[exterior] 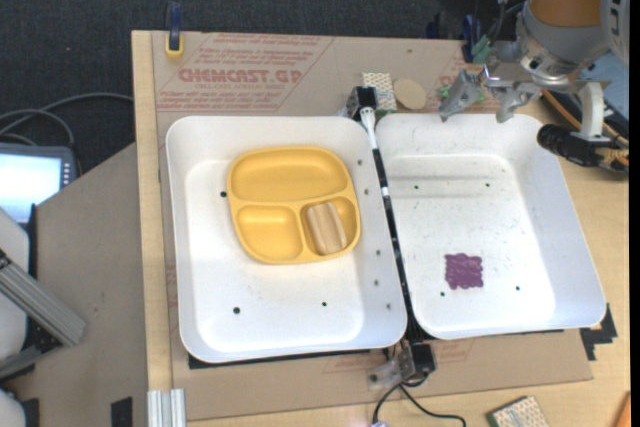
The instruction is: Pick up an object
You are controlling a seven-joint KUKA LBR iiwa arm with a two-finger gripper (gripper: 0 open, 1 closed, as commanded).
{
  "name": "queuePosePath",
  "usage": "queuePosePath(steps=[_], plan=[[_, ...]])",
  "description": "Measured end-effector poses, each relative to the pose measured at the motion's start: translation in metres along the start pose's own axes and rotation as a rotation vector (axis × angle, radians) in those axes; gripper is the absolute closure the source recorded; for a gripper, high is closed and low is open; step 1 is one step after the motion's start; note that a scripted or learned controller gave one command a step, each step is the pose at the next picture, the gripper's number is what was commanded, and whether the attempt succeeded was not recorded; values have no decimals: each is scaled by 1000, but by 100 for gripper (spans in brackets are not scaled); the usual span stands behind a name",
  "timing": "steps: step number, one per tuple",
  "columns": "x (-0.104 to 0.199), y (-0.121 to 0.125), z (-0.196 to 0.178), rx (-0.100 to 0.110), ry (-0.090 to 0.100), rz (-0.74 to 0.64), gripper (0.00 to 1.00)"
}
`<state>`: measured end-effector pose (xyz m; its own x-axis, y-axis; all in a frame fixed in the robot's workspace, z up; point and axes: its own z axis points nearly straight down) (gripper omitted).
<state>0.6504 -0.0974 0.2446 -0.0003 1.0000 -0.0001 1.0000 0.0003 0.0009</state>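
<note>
A small flat purple piece (463,270) lies in the right bin (540,215), toward its front. In the left bin (200,295) sits a yellow divided plate (290,177), and a tan block (324,226) lies in the plate's front right compartment. My gripper (483,104) hangs over the far rim of the right bin, well behind the purple piece. Its fingers (453,102) are spread open with nothing between them.
The bins rest on a printed cardboard sheet (240,70). A round tan disc (410,94) and a small checkered tag (377,82) lie on it behind the bins. A blue clamp (174,40) grips the far left corner.
</note>
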Motion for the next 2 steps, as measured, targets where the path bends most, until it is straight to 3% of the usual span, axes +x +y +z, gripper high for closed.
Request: queuePosePath(steps=[1,2], plan=[[-91,-44,75,11,-2,10,0],[-27,-85,164,6,3,-3,0]])
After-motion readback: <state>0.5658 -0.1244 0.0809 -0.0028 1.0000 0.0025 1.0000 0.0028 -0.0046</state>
